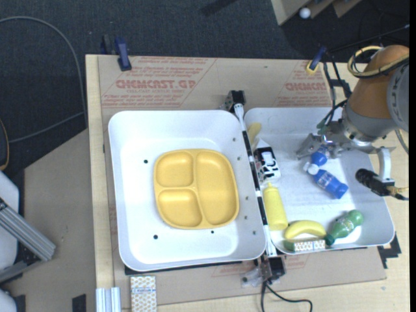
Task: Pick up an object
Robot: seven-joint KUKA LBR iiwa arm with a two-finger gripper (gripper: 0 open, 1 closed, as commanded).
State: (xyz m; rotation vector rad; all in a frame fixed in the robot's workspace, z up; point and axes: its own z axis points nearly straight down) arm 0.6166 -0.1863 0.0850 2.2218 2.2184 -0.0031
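My gripper [323, 145] hangs low over the far part of the right bin [296, 125], with the arm reaching in from the right. Just below it lies a blue bottle [330, 183] with a white cap, tilted toward the bin's right side; a small blue piece [318, 156] sits right under the gripper. Whether anything is held is hidden by the wrist. A banana [304, 229] and a green bottle [342, 225] lie along the near edge. A yellow bottle [274, 207] lies along the left wall.
The left bin [130, 174] holds a yellow divided plate [195, 188]. A black-and-white item [266, 164] and a pale yellow piece [253, 132] sit by the right bin's left wall. A small patterned card [304, 245] lies under the banana.
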